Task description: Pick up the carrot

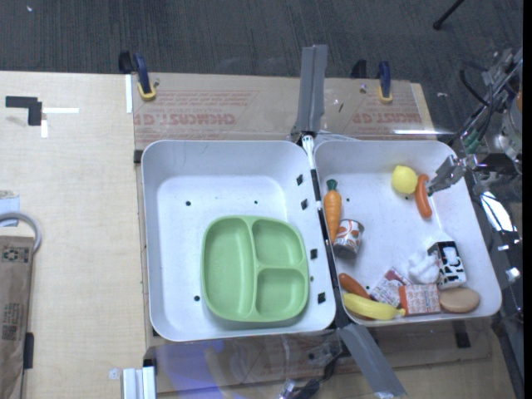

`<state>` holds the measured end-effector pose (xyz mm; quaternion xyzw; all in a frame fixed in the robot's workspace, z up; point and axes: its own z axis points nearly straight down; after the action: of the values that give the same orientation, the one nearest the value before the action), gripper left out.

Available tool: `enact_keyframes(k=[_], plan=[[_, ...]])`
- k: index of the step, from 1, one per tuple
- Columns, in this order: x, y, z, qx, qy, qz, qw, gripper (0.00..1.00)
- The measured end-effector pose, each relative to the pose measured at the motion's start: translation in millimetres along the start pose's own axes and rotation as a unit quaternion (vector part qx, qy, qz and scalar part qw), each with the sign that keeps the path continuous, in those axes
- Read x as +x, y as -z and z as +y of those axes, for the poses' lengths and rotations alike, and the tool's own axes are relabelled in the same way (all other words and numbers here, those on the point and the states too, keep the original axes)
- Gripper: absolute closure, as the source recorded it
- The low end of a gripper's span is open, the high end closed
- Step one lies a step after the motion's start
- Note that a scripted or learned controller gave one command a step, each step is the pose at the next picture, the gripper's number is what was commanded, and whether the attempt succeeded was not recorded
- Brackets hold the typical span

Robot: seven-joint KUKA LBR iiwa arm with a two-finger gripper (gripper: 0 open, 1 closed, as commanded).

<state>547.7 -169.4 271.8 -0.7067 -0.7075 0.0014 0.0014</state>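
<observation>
Two white bins sit side by side. The carrot point(332, 209) lies in the right bin point(378, 160), against its left wall, long axis running up and down the view with the green top at the far end. The gripper point(450, 174) hovers at the bin's right edge beside a lemon point(404, 179), well apart from the carrot, which lies toward the view's left and slightly nearer. I cannot tell the jaw state.

Two bins point(158, 223) of smooth white plastic; matt green plastic divided plate point(254, 268) in left bin; glossy orange plastic carrot point(332, 210) and shiny yellow banana point(371, 307) in right; pale wood-grain desk point(66, 223); printed cardboard sheet point(224, 110) at far edge.
</observation>
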Motion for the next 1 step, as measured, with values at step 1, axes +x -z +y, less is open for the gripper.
enact_keyframes(k=[1], plan=[[55.3,-110.4,-16.6,0.000,0.030,0.000,0.9995,0.00]])
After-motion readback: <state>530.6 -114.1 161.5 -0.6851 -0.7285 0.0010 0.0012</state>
